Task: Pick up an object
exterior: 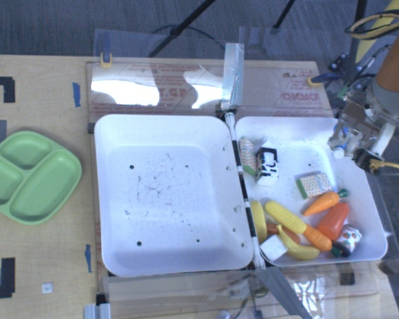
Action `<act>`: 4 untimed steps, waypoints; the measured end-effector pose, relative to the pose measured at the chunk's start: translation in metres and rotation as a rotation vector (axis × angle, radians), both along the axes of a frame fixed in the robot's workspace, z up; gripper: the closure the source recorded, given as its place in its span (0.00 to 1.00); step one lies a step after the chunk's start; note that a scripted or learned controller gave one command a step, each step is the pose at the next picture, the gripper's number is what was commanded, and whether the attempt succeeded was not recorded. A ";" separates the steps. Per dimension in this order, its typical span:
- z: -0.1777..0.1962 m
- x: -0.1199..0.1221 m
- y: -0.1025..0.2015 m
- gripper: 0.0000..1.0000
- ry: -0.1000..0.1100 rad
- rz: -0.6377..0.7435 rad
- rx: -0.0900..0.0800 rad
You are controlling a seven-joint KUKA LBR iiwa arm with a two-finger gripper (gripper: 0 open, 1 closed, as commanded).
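Left bin (113, 138) floor open; right bin (289, 126) front crowded with toys (304, 221).

Toys (306, 218) lie in the right bin (299, 128); plate (32, 176) left of bins.

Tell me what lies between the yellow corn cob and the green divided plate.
In the camera view, the left white bin spans nearly the whole stretch between the corn cob and the green plate, its floor scuffed. Past it lies a strip of bare wooden bench.
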State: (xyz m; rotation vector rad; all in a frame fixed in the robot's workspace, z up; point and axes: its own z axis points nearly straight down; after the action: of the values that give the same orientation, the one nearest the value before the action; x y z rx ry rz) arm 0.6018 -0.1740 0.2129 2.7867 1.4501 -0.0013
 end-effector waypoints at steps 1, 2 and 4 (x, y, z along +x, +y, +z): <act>0.015 0.065 0.030 1.00 0.000 -0.100 0.000; 0.019 0.039 0.083 1.00 0.002 -0.154 0.001; 0.060 0.029 0.052 1.00 0.000 -0.755 0.000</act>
State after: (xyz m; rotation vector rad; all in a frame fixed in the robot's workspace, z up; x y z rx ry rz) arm 0.6310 -0.1223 0.2733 3.1254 0.3202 -0.0016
